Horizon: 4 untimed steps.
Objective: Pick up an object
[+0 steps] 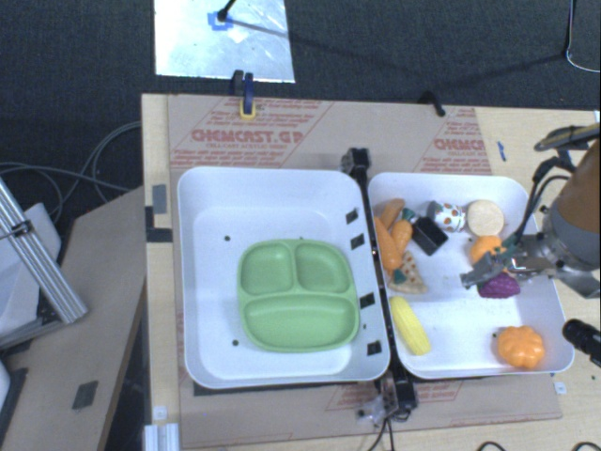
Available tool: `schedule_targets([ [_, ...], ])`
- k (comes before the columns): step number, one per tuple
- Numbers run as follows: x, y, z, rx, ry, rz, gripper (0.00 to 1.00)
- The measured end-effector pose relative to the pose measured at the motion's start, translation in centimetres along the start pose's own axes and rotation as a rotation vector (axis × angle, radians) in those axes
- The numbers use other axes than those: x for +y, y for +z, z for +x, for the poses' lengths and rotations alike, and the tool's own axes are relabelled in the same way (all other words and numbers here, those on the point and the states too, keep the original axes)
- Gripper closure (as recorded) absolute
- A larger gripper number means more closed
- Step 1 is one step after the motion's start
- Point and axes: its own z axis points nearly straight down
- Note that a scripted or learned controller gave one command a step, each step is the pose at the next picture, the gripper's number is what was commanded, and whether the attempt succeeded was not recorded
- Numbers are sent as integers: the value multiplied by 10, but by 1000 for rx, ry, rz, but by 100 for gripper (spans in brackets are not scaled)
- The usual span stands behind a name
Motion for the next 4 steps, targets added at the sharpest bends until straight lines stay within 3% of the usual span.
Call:
schedule_targets([
  [1, 1, -10, 0, 2, -1, 5, 100],
  [2, 46, -17, 43, 4, -6, 3, 100],
  [4, 111, -7, 101, 4, -5, 5, 100],
])
